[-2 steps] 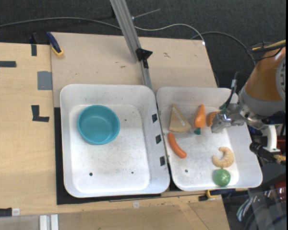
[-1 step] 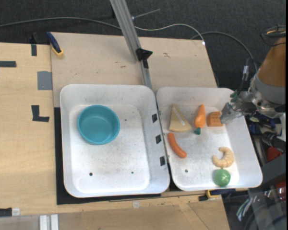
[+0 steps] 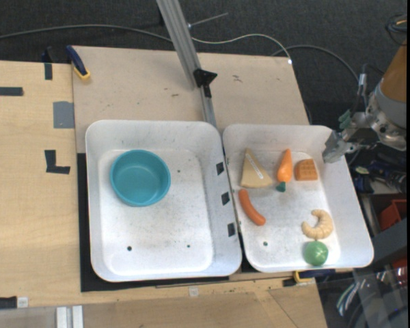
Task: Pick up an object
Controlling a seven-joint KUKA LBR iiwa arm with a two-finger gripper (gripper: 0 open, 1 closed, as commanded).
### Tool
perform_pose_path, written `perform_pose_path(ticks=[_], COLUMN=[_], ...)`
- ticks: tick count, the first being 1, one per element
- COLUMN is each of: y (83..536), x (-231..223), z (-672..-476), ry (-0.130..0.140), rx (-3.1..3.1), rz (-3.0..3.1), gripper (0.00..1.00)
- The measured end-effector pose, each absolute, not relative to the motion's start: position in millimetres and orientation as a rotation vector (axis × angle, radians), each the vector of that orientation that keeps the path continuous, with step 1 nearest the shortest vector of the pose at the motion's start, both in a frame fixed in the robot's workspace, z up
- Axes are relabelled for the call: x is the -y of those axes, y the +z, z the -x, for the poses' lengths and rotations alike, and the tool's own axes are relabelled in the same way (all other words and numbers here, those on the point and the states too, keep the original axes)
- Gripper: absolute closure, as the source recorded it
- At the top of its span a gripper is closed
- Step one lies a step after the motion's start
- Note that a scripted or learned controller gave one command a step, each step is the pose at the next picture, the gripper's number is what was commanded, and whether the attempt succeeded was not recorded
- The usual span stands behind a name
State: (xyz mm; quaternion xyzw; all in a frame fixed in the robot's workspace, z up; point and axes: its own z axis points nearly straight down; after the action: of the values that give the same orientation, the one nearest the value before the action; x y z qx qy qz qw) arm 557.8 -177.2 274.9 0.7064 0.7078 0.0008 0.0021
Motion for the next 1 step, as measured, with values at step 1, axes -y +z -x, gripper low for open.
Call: perform_pose_path(ticks=[1], y=[278.0], x=[127.5], z=[-575.3], ry=[0.001], rx=[-2.229], rz=[-2.215], gripper=[1.00])
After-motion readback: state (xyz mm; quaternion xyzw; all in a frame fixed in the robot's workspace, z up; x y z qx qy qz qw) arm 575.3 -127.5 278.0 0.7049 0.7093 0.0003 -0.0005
